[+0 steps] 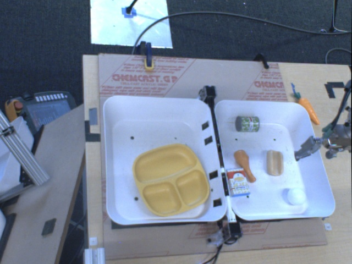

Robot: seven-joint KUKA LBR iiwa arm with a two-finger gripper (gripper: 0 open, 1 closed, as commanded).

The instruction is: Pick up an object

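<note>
We had not picked up anything yet. Our gripper (pixel 301 152) hung over the right rim of the right bin (pixel 316 172), and we could not tell how it was set. All the work was left to do. Nearest in that bin lay a white ball (pixel 295 196) and a small box (pixel 238 182). Behind them lay a drumstick (pixel 244 164) and a bun (pixel 274 162), then a can (pixel 247 124) at the back. The left bin (pixel 124 147) held a yellow tray (pixel 170 179)
</note>
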